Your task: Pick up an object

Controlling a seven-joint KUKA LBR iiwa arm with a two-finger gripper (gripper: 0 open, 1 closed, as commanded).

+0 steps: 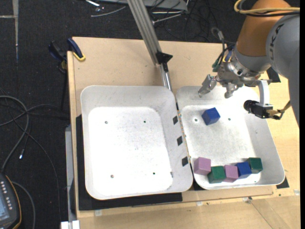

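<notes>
pincer: fingers spread, nothing held | blue cube: just below, apart

The arm runs off the right edge, its base unseen; beside it, the right bin has its far rim partly covered by the gripper; along that bin's near rim, the green cube sits partly behind its neighbours (edges hard to separate); a device is cut off bottom-left.
</notes>
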